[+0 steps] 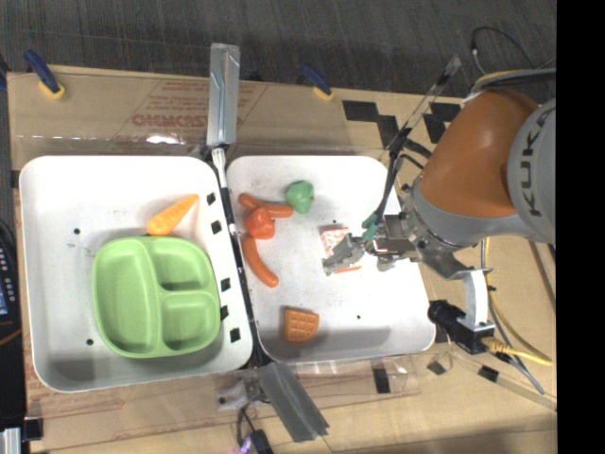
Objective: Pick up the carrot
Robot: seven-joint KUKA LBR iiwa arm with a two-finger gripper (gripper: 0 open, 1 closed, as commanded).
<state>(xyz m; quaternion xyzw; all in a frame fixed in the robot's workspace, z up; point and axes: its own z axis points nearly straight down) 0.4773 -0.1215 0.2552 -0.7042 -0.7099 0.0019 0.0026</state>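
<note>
The carrot is orange and tapered. It lies in the left bin just above the upper rim of a green divided plate, its tip pointing up and right. My gripper is in the right bin, far to the right of the carrot, low over a small red-and-white item. Nothing of the carrot is near the gripper.
The right bin also holds a green vegetable, a red-orange tomato-like piece, two orange sausages, and a waffle piece. A metal divider runs between the bins. The arm's orange band looms at right.
</note>
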